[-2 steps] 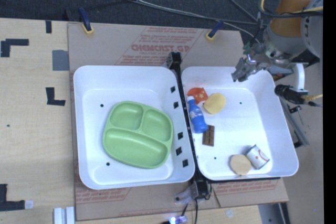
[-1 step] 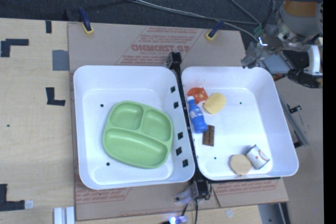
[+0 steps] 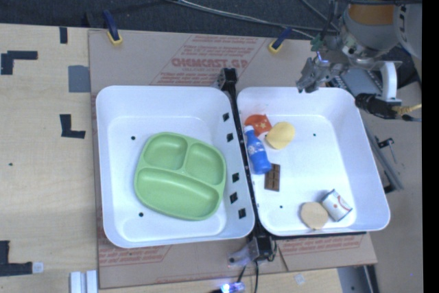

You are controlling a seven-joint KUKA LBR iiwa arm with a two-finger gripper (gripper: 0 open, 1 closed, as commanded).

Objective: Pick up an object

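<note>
Tool [image 3: 310, 81] hovers above right bin's [image 3: 357, 113] far rim, seemingly holding nothing.

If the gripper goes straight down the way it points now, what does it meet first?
Probably the bare white floor of the right bin near its far rim, since the gripper hangs above that edge. The yellow object lies nearer and left of that line; depth is unclear.

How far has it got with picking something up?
Nothing looks picked up yet. The claw hangs over the far rim of the right bin, with nothing visible in it. The blue bottle, yellow piece, brown bar and small can all lie in that bin. Left to do: descend, grip one, lift.
</note>
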